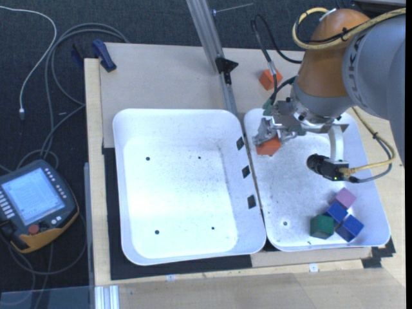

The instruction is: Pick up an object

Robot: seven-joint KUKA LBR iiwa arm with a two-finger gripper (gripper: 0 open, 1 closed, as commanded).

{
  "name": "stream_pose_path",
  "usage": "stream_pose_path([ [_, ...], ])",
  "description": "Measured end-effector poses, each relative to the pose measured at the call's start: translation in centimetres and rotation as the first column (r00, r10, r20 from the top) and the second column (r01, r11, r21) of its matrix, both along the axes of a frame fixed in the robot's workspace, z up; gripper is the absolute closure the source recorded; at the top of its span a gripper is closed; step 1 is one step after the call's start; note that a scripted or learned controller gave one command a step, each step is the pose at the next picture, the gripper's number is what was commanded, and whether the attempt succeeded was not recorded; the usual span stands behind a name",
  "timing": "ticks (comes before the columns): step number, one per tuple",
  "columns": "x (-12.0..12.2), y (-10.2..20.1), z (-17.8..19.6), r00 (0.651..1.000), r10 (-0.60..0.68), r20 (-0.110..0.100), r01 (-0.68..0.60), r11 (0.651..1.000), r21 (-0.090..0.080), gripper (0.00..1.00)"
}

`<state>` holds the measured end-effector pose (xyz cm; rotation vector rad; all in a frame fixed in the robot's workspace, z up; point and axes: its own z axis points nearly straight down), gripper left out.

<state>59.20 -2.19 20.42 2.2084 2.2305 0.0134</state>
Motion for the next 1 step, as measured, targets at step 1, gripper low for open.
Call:
stream_pose_path([
  [1,-2.51,5.88,3.13,1.0,-0.002,-0.005,0.002,1.0,0.0,1.0],
])
